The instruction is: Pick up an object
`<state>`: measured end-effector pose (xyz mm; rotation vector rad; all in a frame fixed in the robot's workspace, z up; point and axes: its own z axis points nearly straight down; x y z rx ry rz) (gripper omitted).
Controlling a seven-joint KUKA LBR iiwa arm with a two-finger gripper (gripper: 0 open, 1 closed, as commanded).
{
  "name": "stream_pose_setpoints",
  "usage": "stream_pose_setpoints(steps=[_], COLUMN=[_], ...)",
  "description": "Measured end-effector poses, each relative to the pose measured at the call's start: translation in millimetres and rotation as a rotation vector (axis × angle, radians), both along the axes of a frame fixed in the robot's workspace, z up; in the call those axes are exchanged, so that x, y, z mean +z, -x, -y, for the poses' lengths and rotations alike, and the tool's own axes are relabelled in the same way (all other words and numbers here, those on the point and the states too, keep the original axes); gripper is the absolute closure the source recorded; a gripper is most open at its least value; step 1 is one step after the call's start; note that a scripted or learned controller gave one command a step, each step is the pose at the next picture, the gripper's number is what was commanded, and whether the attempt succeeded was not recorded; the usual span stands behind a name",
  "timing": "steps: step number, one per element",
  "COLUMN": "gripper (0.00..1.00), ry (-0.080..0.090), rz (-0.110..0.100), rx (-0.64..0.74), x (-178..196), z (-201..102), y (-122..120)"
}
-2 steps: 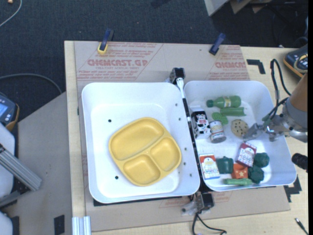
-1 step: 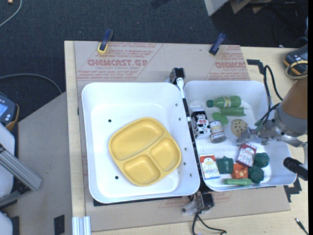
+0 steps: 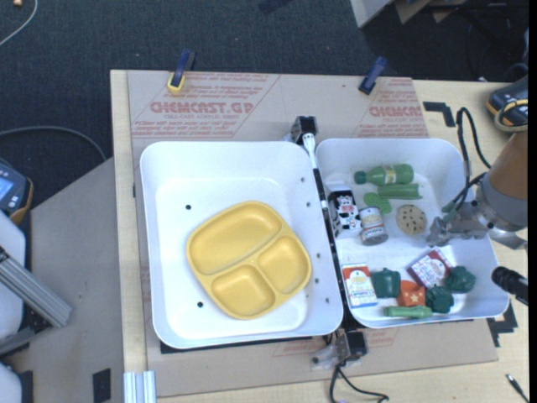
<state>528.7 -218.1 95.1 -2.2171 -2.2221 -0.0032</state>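
Small toy groceries lie crowded in the right-hand shallow white bin [image 3: 336, 154], and any of them would do for the pick. Among them are a green plastic bottle [image 3: 386, 175] at the far side, a black-and-white cow-patterned carton [image 3: 341, 211] against the left wall, a small silver can [image 3: 372, 227], a round brown speckled cookie [image 3: 410, 219], a red-and-white crinkled packet [image 3: 430, 269] and a red-and-white box [image 3: 358, 284] near the front.

The two-finger gripper [image 3: 443, 227] hangs over this bin's right part, between the cookie and the packet, with the grey arm [image 3: 508, 196] coming in across the right rim. That placement suggests one of those two is the target, probably because they lie closest to the arm's reach. Whether the gripper is open or closed cannot be told, and nothing visibly sits in it.

The left-hand white bin [image 3: 159, 183] bears a yellow three-compartment plastic plate [image 3: 247, 259], well apart from the gripper. No object appears lifted, so the pick looks not yet done.
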Motion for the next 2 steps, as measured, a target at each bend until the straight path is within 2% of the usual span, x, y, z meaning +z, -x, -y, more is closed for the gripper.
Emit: stream_pose_setpoints(steps=[1,2], gripper=[1.00,1.00], ry=[0.007,0.007], rz=[0.006,0.007], rx=[-0.001,-0.002], x=[43.4,103.2], z=[-2.0,-3.6], y=[0.7,7.5])
